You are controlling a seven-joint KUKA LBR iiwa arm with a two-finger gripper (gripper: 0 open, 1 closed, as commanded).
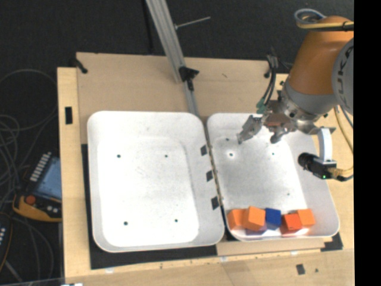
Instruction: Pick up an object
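Orange blocks [247,217] and a blue one [272,217] huddle along the near wall of the right bin [262,165], likely slid there. The claw [261,134] hangs above the bin's far end, well apart from them, fingers spread, holding nothing. The left bin [149,177] shares the worktop [131,82].

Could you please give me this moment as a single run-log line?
arm: over right bin | gripper: open, holding nothing, above far end | blocks: orange and blue, along near wall, untouched | left bin: no blocks
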